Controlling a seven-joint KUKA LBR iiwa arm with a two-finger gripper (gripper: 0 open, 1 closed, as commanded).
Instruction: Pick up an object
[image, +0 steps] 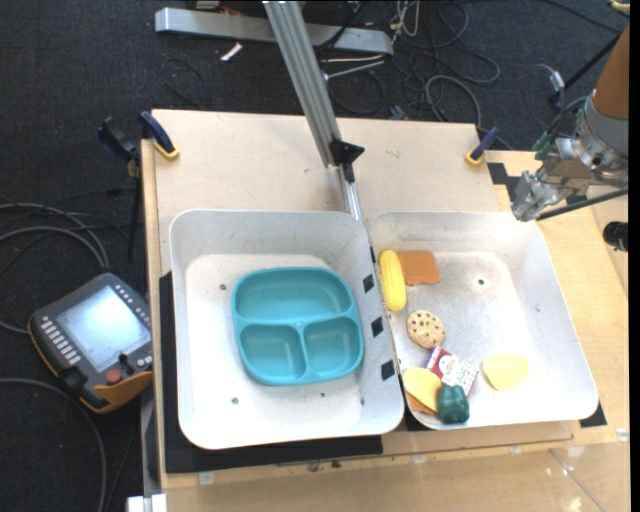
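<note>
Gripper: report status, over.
Gripper above right bin's far right corner, holding nothing seen. Toy food, including cookie, untouched in right bin. Nothing blocking.

Arm at the upper right, gripper raised

The grey arm (610, 105) enters from the right edge, its orange band showing near the top corner. The wrist angles down and leftward, ending in the gripper (527, 203), which points toward the lower left and carries nothing.

A divided tray (297, 325) lies in the left bin (200, 400); toy foods (425, 327) cluster in the right bin (545, 290).
</note>
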